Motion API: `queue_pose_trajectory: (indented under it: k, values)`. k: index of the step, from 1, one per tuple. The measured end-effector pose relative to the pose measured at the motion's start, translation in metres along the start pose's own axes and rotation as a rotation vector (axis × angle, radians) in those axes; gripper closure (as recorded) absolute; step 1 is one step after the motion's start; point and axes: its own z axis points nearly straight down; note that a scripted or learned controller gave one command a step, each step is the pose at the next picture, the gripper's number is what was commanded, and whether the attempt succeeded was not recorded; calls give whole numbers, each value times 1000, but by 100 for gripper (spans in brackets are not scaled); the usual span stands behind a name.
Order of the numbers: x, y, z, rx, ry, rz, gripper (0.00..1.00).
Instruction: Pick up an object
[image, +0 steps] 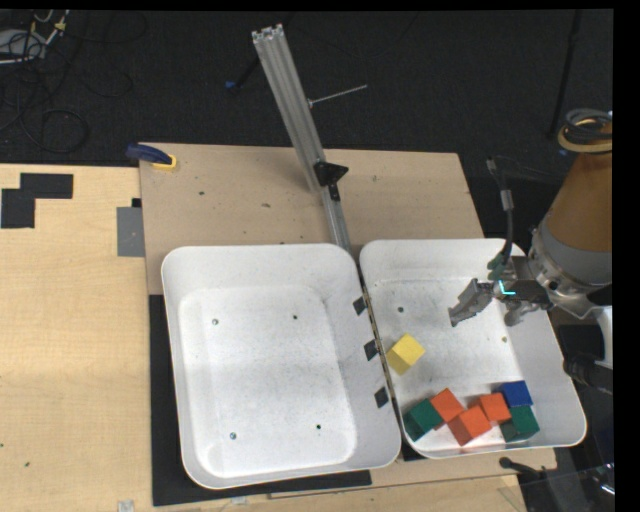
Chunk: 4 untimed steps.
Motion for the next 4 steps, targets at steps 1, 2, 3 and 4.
queue_pose_trajectory:
  k: [1, 2, 3, 4]
  values:
    - [-2, 0, -2, -5, -1, 4, 0]
    - [3, -1, 62, 3, 0, 2, 0]
    - [3, -3, 106, 1, 0, 3, 0]
    - [-6, -2, 149, -14, 4, 2, 0]
